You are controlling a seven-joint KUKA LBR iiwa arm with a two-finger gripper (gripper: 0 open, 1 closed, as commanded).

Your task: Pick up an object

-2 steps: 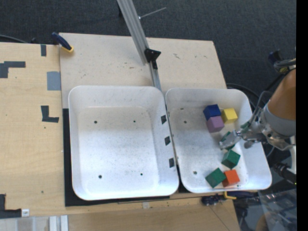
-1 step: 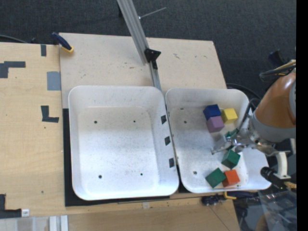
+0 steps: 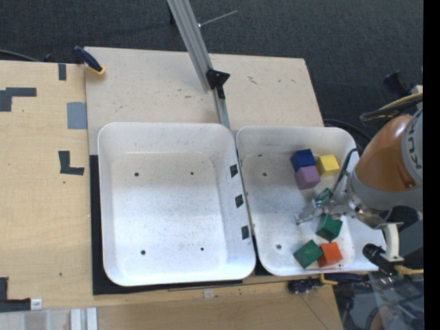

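Several small blocks lie in the right bin. A blue block, a yellow block and a purple block cluster at the back. A green block and an orange block sit at the front wall. My gripper is low in this bin, between the two groups, and stands open with nothing visible between its fingers. A dark green block lies just to its front right, close beside the gripper and partly under the wrist.
The left bin stands beside the right one, with a shared raised rim between them. A slanted metal rail runs down to the bins' back edge. My arm's orange band overhangs the right bin's right wall.
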